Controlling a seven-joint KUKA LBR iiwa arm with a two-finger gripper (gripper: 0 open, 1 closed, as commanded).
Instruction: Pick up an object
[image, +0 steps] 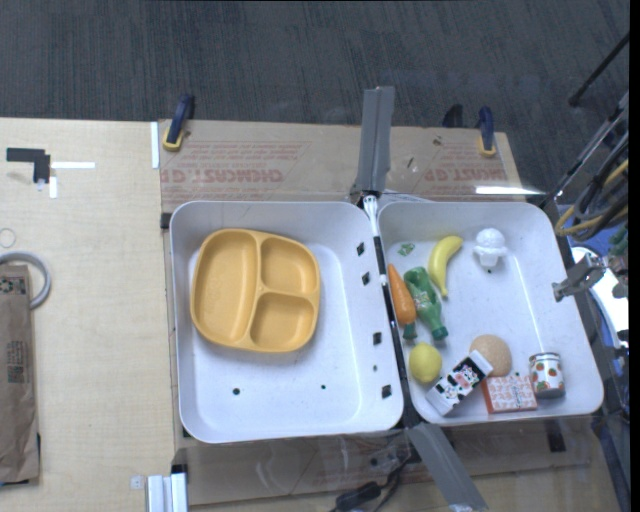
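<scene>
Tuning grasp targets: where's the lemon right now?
In the camera view the lemon lies in the right bin, near its front left corner, just below the green bottle and beside the black-and-white carton.

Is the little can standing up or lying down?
Standing up. The can shows its round top to the camera in the right bin's near corner, beside the red box.

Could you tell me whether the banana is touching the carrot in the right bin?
Apart. The camera view shows white bin floor between the banana and the carrot.
</scene>
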